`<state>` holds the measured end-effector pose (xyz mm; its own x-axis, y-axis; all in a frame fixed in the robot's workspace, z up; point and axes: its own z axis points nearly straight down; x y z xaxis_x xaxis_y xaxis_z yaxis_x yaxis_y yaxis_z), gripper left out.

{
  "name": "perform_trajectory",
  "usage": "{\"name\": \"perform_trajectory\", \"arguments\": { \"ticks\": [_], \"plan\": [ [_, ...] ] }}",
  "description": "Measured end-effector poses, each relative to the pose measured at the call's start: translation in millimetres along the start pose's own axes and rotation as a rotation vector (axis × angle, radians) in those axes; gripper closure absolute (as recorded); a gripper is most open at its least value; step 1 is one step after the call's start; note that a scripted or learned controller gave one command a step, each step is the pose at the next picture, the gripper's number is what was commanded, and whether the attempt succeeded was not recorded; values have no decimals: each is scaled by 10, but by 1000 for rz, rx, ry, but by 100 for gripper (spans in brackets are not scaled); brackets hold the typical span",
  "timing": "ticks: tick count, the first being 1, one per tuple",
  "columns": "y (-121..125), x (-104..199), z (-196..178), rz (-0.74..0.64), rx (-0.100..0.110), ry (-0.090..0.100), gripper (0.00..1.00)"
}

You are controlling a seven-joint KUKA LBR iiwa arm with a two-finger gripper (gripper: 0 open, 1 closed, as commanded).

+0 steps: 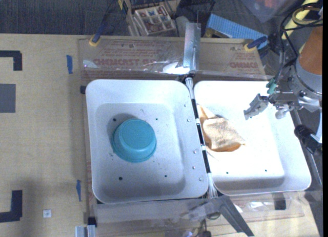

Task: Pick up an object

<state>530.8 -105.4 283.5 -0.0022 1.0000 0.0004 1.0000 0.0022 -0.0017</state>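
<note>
arm [307,85]: reaches in from the right, wrist low
gripper [254,108]: fingers point left, nothing between them

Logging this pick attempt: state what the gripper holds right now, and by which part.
Nothing is held. The gripper hangs above the right bin, apart from the tan cloth-like object lying by that bin's left wall. The blue bowl sits in the left bin.

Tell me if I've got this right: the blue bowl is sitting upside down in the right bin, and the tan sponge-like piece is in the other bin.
Not quite. The camera view shows the blue bowl upside down in the left bin, not the right one. The tan sponge-like piece lies in the right bin, against its left wall. So the two are in separate bins, as you said, just swapped.
</note>
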Motion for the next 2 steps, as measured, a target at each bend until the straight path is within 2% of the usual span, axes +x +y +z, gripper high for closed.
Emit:
{"name": "perform_trajectory", "arguments": {
  "ticks": [1,2],
  "plan": [
    [-313,-175,409,-269,0,1,0],
    [-156,70,1723,-225,-2,0,0]
  ]
}}
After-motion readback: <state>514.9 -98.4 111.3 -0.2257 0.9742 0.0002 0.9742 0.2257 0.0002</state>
